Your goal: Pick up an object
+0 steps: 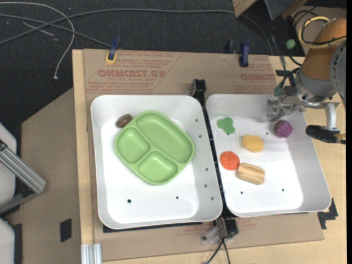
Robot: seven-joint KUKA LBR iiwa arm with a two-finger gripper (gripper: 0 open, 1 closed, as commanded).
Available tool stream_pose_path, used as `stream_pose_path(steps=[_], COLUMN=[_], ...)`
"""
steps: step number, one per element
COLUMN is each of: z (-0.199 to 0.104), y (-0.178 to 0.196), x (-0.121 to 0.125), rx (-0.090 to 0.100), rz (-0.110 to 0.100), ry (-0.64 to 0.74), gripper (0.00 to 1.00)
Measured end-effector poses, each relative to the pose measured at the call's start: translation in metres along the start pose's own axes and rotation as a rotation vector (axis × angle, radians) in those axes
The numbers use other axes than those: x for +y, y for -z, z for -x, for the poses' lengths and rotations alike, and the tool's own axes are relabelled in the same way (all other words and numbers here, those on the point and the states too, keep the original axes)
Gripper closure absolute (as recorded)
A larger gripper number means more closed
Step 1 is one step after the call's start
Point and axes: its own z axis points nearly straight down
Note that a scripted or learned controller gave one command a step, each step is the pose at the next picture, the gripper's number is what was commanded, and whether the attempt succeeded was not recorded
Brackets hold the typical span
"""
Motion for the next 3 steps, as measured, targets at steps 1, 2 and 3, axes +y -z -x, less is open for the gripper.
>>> stream_pose_path(steps=[1,2,3], z=[-0.001,-0.001,0.001], y=[-0.028,-0.015,0.047], x=[0.000,0.002,0.006], rx=[0.000,-0.001,-0.001], rz=[-0.001,0.002,0.005], ry=[0.000,0.000,-0.001], gripper=[0.00,1.00,1.00])
